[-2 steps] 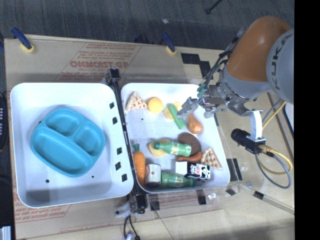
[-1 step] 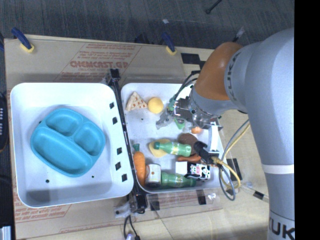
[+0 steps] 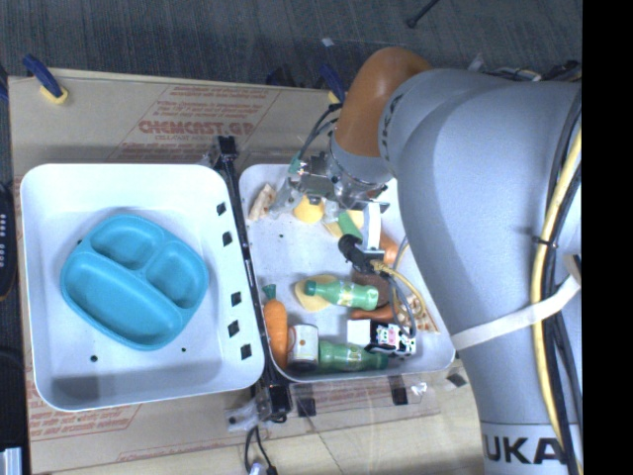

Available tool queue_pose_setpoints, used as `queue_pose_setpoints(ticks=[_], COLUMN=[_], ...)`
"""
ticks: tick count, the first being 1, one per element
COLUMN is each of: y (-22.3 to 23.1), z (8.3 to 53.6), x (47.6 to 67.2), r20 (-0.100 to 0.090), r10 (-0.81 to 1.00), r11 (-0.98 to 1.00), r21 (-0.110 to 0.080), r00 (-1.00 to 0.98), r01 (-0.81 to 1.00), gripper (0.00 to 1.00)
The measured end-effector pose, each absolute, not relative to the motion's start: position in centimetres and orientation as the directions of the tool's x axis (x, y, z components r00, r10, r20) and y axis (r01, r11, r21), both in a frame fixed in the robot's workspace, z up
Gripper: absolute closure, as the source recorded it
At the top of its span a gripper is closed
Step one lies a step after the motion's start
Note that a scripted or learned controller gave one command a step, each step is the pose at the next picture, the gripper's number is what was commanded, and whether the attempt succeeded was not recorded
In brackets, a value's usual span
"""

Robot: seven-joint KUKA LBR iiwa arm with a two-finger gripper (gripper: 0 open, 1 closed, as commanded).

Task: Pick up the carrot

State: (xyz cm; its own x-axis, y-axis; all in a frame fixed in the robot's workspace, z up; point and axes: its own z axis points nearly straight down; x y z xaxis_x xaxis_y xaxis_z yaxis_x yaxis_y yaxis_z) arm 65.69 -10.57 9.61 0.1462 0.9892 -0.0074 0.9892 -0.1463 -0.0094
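Overhead, arm (image 3: 475, 196) bent down into right bin (image 3: 259, 265) — gripper (image 3: 321, 191) far from carrot (image 3: 276, 327), jaw state unclear.

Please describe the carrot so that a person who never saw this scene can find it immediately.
Look at the right white bin, the cluttered one under the grey arm. Go to its near left corner, along the wall shared with the other bin. The carrot lies there, a short orange piece with a green top, left of a small can and two green bottles.
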Motion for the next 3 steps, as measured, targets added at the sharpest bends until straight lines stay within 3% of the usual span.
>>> queue_pose_setpoints(ticks=[1, 2, 3], y=[-10.4, -1.9, 5.5], z=[10.6, 19.4, 19.0], x=[65.7, 63.9, 61.1], r20=[-0.004, 0.000, -0.001], r10=[0.990, 0.886, 0.922], r11=[-0.139, -0.464, -0.387], r21=[-0.015, -0.004, -0.013], r00=[0.139, 0.464, 0.387], r01=[0.990, 0.886, 0.922], gripper=[1.00, 1.00, 1.00])
